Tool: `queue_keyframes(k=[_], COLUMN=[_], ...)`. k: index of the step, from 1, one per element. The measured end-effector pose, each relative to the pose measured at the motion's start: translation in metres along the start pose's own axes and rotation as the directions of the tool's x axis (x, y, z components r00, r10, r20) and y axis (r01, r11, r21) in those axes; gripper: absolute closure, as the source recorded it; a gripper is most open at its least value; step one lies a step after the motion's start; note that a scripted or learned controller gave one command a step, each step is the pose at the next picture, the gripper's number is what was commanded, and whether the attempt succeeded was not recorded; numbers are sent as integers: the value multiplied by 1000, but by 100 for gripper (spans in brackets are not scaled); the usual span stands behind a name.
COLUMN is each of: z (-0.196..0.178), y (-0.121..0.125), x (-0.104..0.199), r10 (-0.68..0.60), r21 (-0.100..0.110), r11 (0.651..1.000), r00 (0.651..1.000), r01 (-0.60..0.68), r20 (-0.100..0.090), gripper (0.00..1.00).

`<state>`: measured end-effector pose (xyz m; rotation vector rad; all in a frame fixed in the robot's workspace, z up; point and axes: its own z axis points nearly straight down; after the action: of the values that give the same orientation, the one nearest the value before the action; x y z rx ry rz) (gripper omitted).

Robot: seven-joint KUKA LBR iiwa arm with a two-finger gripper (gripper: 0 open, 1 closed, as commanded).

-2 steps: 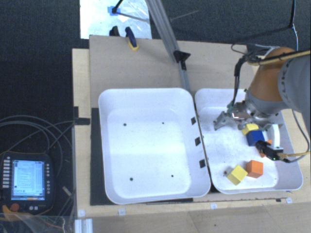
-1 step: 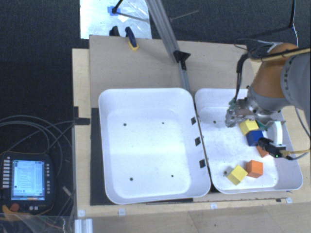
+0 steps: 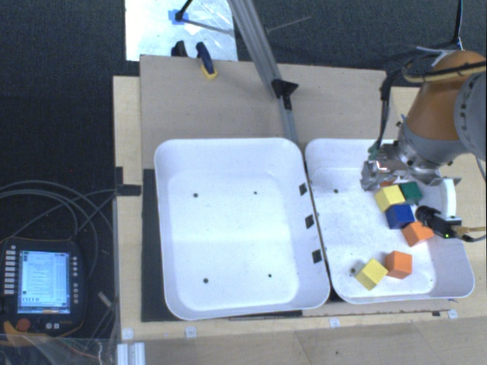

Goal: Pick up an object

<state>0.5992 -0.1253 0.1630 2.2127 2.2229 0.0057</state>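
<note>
White plastic, two shallow bins on a tan bench point(image 3: 228, 97). Far left, off the bench: a handheld control pendant point(image 3: 39, 284), screen lit, its text too small to read. Left bin point(image 3: 171, 173): bare floor with four small dark dots. Right bin point(image 3: 335, 154): seven blocks. Near its front edge, a yellow block point(image 3: 372, 273) set diagonally, with an orange block point(image 3: 398, 263) just beside it. Further back, a close cluster running diagonally from upper left to lower right: second yellow block point(image 3: 389, 197), green block point(image 3: 411, 191), blue block point(image 3: 399, 215), second orange block point(image 3: 416, 233). No labels visible on any. Gripper point(image 3: 374, 175): low over the bin at the cluster's back left; whether its fingers are open or closed cannot be told.
</note>
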Motion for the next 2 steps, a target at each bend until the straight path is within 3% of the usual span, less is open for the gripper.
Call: queue_keyframes(k=[2], z=[-99], y=[2], x=[0], r10=[-1], r21=[-2], r11=[1000], r00=[1000], r01=[1], r20=[1], gripper=[100])
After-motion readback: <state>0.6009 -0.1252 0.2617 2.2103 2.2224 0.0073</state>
